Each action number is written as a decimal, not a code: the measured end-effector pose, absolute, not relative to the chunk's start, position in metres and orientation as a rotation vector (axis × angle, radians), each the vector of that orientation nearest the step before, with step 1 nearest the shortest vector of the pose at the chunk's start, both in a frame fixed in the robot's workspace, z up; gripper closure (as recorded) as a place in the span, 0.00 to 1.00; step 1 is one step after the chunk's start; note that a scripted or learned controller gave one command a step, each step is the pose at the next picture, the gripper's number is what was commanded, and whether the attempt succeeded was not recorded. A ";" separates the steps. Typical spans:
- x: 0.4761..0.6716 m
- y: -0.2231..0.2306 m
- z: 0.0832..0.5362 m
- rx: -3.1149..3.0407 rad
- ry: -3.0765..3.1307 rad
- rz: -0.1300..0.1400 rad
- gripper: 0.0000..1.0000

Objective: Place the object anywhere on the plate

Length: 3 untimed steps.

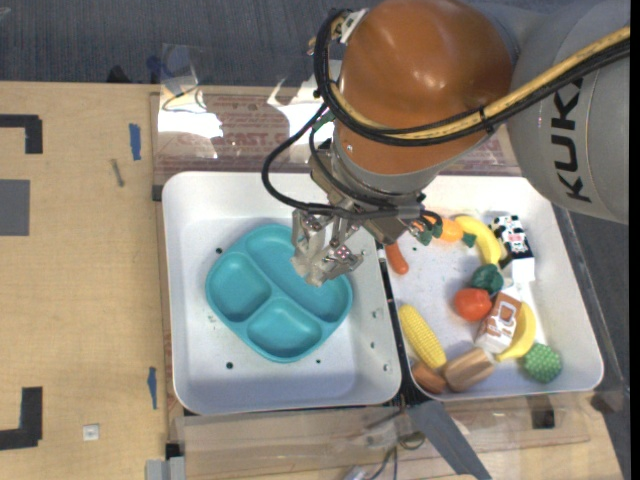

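Note:
A teal plate (262,293) with three compartments lies in the left white bin (195,368). My gripper (322,260) hangs over the plate's right rim, near the wall between the two bins, under the arm's orange band (420,58). Something small and pale with red specks (343,257) shows at the gripper, but I cannot make out what it is or whether it is held. Toy foods lie in the right bin (585,353).
The right bin holds a corn cob (422,335), a tomato (472,303), two bananas (485,238) (521,334), a small carrot (398,259), a cow-patterned carton (513,238), a green broccoli (541,364) and a bread roll (468,369). Wooden bench lies at the left.

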State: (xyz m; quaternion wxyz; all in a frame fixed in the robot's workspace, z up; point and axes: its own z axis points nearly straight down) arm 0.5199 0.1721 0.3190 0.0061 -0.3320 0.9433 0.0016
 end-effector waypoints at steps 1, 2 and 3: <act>0.521 0.105 0.244 -1.146 2.926 0.002 1.00; 0.517 0.119 0.135 -1.371 2.834 0.008 1.00; 0.520 0.119 0.140 -1.365 2.826 0.003 0.00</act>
